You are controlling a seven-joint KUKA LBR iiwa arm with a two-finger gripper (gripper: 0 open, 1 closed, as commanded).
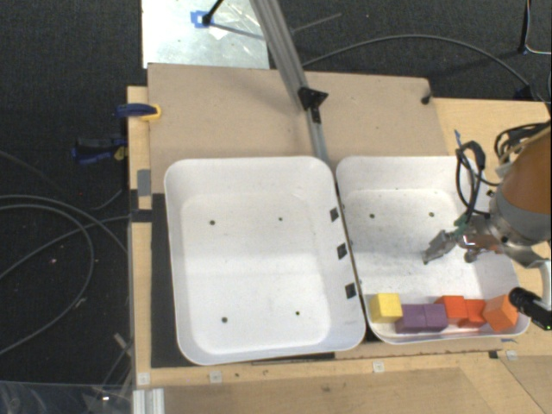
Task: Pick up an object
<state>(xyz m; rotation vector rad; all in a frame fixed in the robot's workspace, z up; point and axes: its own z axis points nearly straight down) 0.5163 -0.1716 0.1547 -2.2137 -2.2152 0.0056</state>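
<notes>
Over the right bin [379, 184], the gripper [437, 247] hovered above bare white floor, nothing between its fingers; how they stood couldn't be told. Along that bin's near wall sat smooth, hard-edged blocks in a row: yellow block [385, 306], purple block [422, 317], red-orange block [461, 310], orange block [500, 314]. Beside it, the left bin [185, 257] offered broad open room. No readable writing showed.

A tan counter [371, 115] carries two shallow white bins side by side, the left bin [185, 175] touching the right bin [397, 172]. A grey pole [280, 41] slants across the far side. Blue clamps [138, 110] grip the counter's left edge, and black cables [52, 231] trail over the dark floor [60, 50].
</notes>
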